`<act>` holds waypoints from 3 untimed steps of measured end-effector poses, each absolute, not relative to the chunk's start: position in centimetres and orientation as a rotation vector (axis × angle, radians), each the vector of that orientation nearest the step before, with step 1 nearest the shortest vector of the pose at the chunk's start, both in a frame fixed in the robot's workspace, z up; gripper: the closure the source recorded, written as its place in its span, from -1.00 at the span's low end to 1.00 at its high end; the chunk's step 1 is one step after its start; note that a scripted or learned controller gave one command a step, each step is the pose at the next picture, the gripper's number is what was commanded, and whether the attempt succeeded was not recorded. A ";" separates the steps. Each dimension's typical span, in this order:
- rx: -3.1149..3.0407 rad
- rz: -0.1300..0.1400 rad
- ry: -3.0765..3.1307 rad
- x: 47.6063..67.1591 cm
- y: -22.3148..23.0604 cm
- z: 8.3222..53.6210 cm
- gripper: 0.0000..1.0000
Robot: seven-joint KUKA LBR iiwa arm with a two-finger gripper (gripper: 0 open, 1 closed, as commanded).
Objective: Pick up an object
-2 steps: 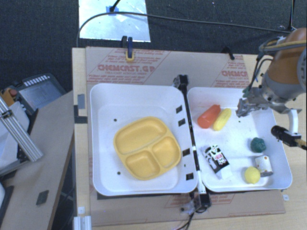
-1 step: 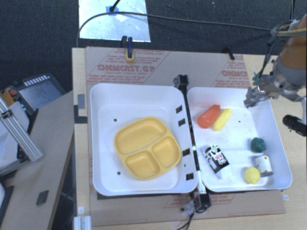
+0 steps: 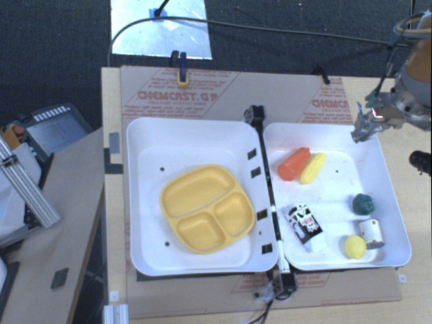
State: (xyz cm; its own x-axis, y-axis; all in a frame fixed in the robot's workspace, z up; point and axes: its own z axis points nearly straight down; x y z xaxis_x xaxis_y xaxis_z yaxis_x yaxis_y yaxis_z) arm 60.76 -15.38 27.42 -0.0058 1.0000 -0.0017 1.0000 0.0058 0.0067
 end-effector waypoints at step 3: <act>2.212 0.002 2.233 57.3 0.3 24.3 1.00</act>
State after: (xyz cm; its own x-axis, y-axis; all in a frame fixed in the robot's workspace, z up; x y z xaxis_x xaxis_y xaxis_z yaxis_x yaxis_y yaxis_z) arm 57.31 0.31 24.30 -0.0094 1.0000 0.0025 1.0000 0.0094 -0.0004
